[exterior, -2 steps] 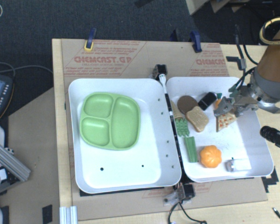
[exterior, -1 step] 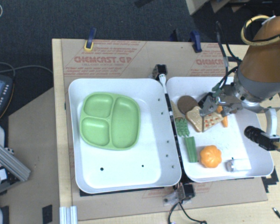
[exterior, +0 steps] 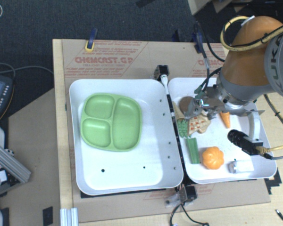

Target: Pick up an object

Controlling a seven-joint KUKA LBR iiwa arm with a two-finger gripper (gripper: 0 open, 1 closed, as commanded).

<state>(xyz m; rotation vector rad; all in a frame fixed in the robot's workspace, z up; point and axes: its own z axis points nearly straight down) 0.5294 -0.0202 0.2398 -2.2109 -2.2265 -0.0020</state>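
Note:
My gripper (exterior: 201,105) hangs low over the back left part of the right bin (exterior: 254,173), under the grey and orange arm. Just below it lies a pale, speckled wedge like a pizza slice (exterior: 198,124), and a brown rounded piece (exterior: 185,105) sits right beside it on the left. A green leafy piece (exterior: 182,127) and a green stick (exterior: 193,150) lie along the bin's left wall. An orange round fruit (exterior: 212,157) rests near the front. An orange carrot-like piece (exterior: 225,119) pokes out from under the wrist.
The left bin (exterior: 85,168) holds a light green divided plate (exterior: 111,122) towards its back left. A small pale grey item (exterior: 237,166) lies at the front right of the right bin. The arm covers that bin's back right part.

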